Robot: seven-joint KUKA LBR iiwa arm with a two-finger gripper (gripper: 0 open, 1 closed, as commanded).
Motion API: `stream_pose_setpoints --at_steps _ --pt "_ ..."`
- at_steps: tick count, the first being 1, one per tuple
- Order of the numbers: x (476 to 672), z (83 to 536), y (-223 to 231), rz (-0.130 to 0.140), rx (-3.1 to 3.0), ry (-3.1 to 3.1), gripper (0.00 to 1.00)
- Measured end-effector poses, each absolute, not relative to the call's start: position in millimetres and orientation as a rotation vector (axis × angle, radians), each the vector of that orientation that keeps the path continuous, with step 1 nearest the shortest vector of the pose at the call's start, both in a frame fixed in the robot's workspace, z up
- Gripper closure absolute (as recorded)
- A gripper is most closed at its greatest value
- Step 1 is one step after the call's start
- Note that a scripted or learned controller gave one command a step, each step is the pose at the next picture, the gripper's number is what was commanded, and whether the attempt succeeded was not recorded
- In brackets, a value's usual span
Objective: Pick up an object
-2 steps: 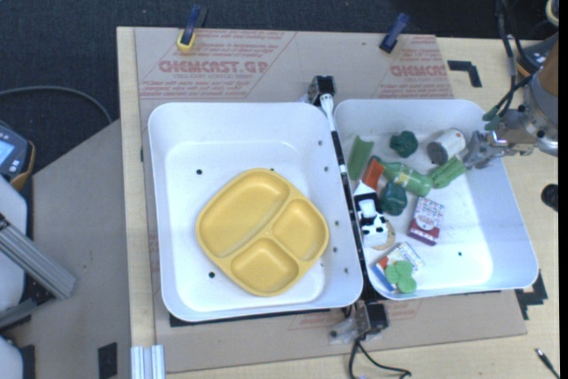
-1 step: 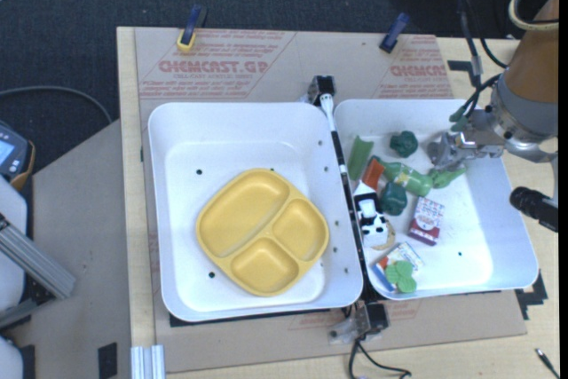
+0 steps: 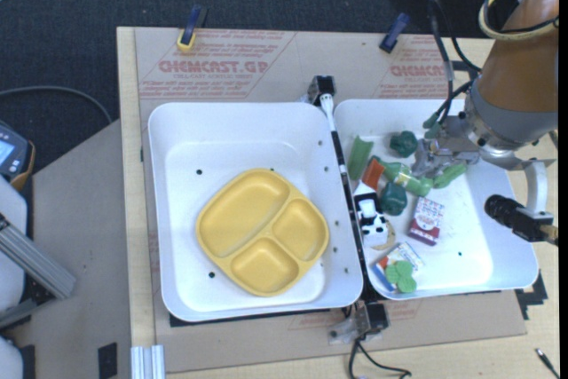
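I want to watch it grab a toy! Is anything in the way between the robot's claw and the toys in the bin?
Nothing visible blocks it. The gripper hangs right over the toy pile in the right bin, close above a green piece.

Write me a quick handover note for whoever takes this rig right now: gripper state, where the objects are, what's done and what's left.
Gripper: low over the right bin, among the small items; nothing seen held.
Objects: pile of small items on the right bin's left side, including a red-and-white packet and a black-and-white toy. Yellow divided tray in the left bin.
Done: arm is at the pile.
Left: grasp one item and lift.
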State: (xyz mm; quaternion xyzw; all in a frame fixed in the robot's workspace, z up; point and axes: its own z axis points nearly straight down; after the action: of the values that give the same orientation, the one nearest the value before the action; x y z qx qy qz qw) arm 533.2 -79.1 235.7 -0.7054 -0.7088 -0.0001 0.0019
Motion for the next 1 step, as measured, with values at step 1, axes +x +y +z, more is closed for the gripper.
stream_pose_setpoints --at_steps 1 --pt "518.4 237.3 -36.6 0.001 -2.213 -2.223 1.0"
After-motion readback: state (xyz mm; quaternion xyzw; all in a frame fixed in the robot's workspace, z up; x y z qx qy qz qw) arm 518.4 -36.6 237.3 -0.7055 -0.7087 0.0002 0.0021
